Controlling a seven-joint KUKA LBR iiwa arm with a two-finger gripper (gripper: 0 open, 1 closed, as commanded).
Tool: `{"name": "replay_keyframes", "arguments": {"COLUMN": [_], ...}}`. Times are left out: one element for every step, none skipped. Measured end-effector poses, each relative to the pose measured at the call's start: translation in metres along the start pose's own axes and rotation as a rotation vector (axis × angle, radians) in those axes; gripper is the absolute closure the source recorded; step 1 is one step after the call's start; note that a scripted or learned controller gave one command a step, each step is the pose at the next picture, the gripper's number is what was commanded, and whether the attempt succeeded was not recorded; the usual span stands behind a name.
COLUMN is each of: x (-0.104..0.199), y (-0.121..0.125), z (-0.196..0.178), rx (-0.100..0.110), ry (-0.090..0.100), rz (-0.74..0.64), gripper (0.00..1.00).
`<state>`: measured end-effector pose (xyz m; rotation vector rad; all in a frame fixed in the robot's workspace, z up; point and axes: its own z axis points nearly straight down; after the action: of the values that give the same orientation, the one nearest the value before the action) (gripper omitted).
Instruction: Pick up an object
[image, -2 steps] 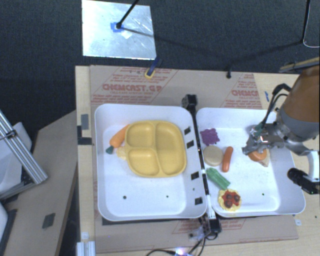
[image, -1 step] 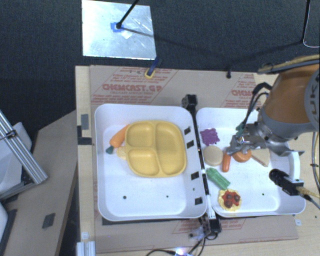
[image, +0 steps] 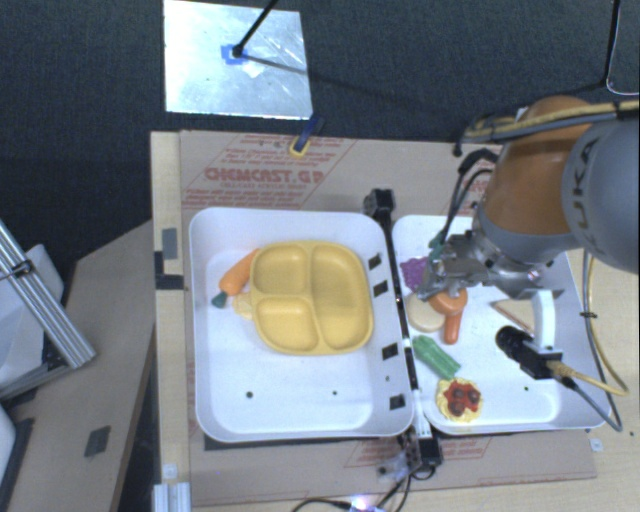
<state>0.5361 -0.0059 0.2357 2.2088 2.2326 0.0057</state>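
Observation:
My gripper (image: 447, 290) hangs low over the left part of the right bin (image: 525, 405), under the grey and orange arm. Directly beneath it lie an orange sausage-shaped toy (image: 453, 326) and a round beige piece (image: 424, 316), and the gripper's body hides the sausage's upper end. A purple grape cluster (image: 413, 270) sits just left of the gripper. A green pickle (image: 436, 356) and a small round piece with red topping (image: 459, 398) lie nearer the front. A tan wedge (image: 512, 313) lies to the right.
The left bin (image: 290, 405) holds a yellow divided plate (image: 305, 297) with an orange carrot (image: 237, 272) at its left edge. A black divider strip (image: 392, 300) runs between the bins. A black cylinder on a white bracket (image: 528, 355) hangs from the arm over the right bin.

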Motion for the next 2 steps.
{"name": "replay_keyframes", "arguments": {"x": [0.0065, 0.0139], "y": [0.0054, 0.0013], "z": [0.0215, 0.0205], "rx": [0.003, 0.003], "ry": [-0.002, -0.002], "rz": [0.006, 0.005], "gripper": [1.00, 1.00]}}
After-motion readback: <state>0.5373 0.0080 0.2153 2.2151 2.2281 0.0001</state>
